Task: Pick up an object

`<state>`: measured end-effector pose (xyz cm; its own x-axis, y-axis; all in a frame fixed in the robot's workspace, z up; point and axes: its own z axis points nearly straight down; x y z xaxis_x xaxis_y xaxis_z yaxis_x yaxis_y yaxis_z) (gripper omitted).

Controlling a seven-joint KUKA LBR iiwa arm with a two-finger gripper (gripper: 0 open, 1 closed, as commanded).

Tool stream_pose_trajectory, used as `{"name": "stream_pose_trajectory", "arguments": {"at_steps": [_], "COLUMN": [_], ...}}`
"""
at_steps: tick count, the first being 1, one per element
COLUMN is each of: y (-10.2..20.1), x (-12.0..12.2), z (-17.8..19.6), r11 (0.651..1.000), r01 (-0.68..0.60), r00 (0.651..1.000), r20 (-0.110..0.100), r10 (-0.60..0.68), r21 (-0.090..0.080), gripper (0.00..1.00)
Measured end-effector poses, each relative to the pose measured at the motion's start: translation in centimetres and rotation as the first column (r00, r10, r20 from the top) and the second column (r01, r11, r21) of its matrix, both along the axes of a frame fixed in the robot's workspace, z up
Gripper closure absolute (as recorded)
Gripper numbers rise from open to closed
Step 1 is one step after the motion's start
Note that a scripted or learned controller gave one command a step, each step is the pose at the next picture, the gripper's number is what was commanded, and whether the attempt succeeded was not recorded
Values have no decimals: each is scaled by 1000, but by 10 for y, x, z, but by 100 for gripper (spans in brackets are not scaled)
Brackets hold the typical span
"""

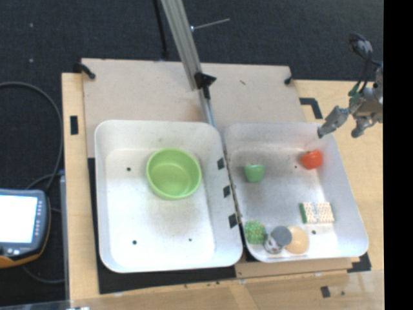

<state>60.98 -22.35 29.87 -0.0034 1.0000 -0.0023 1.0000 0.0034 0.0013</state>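
Nearest you, a cluster crowds the right white bin's (335,192) front rim: a green knobbly ball (255,232), a grey disc (281,236), a tan round piece (297,239) and a patterned block (317,212). Farther back, the small orange-red object (312,159) sits alone (open floor around it). The gripper (343,124) hovers beyond the far corner, fingers spread, empty; you're at approach, with descent next.

Both bins are white: the left bin (116,237) carries a lime-green bowl (173,173), and the right bin (345,192) holds a small green cup (254,172), an orange-red object (312,159) at its one o'clock, a checkered green-and-cream block (317,212), a speckled green ball (255,231), a grey disc (280,237) and a tan round piece (298,240).
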Motion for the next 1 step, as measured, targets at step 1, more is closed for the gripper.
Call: {"name": "stream_pose_trajectory", "arguments": {"at_steps": [1], "y": [0], "x": [0], "z": [0], "r11": [1000], "r01": [0], "r00": [1000], "r20": [-1], "r10": [0], "r21": [-1], "gripper": [0]}}
